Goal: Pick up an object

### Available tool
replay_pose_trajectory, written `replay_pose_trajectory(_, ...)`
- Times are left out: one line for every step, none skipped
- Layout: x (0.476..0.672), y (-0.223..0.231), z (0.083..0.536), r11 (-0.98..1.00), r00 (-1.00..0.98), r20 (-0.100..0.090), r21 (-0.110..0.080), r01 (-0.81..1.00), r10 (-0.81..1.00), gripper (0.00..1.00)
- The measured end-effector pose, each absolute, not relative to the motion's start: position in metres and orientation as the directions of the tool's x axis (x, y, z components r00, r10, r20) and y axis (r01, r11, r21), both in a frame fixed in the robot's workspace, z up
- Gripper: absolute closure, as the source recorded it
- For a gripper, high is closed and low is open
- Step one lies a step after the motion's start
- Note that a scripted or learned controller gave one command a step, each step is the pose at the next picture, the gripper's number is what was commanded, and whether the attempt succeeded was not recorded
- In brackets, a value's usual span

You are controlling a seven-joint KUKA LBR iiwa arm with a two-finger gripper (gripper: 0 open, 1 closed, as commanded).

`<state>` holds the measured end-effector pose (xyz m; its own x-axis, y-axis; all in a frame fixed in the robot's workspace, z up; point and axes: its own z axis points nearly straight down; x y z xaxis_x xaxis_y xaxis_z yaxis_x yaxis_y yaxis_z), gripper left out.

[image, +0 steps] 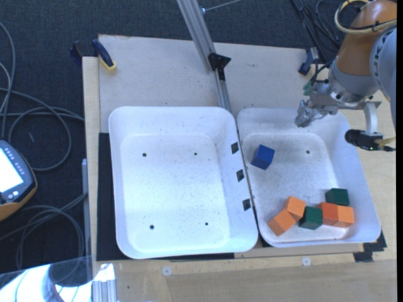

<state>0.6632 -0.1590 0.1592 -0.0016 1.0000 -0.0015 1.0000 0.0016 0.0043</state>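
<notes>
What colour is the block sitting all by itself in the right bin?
Blue. The lone block shows clearly in the camera view.

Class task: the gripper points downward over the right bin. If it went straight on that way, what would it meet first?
Probably the bare floor of the right bin near its far edge. The gripper hangs away from the blue cube and the clustered blocks, though depth is unclear.

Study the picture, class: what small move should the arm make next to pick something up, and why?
Probably swing the gripper toward the blue cube. The gripper sits over the far edge of the right bin with nothing under it, and the blue cube lies alone, clear of the cluster of orange and green blocks in the near corner.
</notes>
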Motion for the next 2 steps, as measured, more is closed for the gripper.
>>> replay_pose_trajectory(0.662,-0.159,0.158,0.002,-0.002,-0.001,0.001,1.0,1.0,0.0)
replay_pose_trajectory(0.584,-0.169,0.124,-0.003,0.003,0.003,-0.01,1.0,1.0,0.0)
